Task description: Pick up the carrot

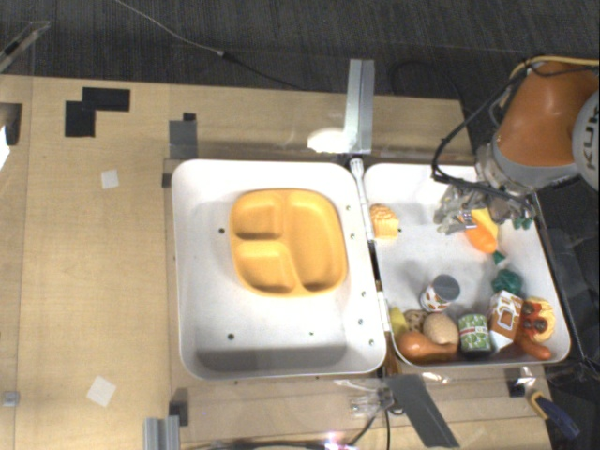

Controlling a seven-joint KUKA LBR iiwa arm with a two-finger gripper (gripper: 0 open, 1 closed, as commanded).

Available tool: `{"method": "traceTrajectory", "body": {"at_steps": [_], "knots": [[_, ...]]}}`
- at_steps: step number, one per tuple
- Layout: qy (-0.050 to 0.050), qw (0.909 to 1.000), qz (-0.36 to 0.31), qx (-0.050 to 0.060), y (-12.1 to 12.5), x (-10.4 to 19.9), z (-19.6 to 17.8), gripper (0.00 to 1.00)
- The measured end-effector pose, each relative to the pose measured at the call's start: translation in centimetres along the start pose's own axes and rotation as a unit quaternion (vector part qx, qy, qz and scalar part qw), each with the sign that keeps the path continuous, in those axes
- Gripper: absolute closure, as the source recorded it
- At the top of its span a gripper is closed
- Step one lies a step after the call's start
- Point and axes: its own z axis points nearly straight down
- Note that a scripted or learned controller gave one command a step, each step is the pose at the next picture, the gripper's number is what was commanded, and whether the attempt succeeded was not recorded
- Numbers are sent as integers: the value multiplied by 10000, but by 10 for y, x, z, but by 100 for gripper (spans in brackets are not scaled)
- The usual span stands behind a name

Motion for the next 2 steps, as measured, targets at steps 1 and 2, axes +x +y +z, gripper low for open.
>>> {"method": "traceTrajectory", "body": {"at_steps": [1, 2], "knots": [[106, 9959, 903, 0, -48, 23, 27, 100], [110, 9959, 900, -2, -47, 23, 28, 0]]}}
